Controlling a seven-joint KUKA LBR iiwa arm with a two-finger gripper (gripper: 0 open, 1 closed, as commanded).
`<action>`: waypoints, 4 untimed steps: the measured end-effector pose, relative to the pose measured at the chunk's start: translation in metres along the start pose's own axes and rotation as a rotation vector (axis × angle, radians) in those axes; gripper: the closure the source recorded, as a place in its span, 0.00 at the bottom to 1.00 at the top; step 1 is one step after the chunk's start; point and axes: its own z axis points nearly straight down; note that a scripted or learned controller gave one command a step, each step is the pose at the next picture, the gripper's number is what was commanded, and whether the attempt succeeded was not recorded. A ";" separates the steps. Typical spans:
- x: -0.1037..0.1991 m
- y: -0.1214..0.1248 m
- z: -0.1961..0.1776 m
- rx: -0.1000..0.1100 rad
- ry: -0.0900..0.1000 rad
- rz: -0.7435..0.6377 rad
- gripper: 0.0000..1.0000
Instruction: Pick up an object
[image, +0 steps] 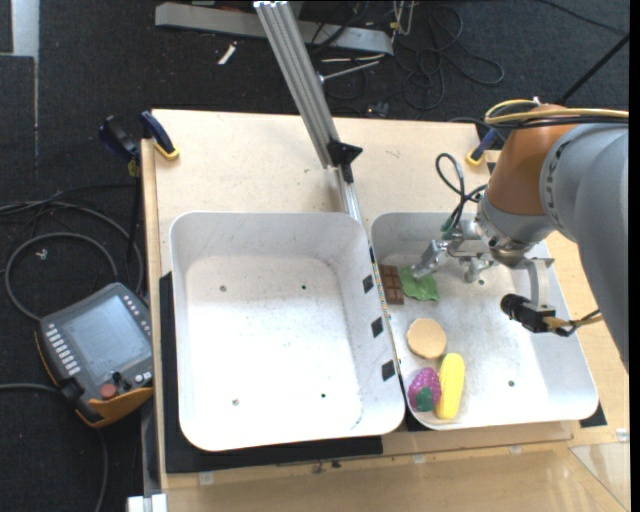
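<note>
Counts: two white bins on the worktop (250, 160), one arm, one claw (432, 262).

Right bin (560, 385) holds five items: one green leafy piece (423, 288), one brown chocolate-bar-like block (392, 284), one tan round disc (428, 338), one yellow corn-cob-shaped piece (451, 384), one magenta berry-like piece with a green end (424, 388). Left bin (265, 330) shows bare white floor with a few dark specks.

Positions relative to the tan round disc: green leafy piece just above it, brown block above and to its left, against the wall shared with the left bin. Yellow piece just below and slightly right, lying lengthwise. Magenta piece below, touching the yellow piece's left side, in the bin's lower-left corner.

Claw sits above the disc, right over the green leafy piece's upper edge. Cannot tell whether it is apart or together; too small and cluttered, and I can't confirm anything gripped.

Green piece: flat, crinkled, bright green, partly overlapping the brown block's right edge.
</note>
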 end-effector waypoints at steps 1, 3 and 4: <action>0.000 0.001 -0.012 -0.004 -0.001 0.000 1.00; -0.004 0.006 -0.100 -0.006 -0.002 -0.001 1.00; -0.004 0.007 -0.124 -0.005 -0.002 -0.002 1.00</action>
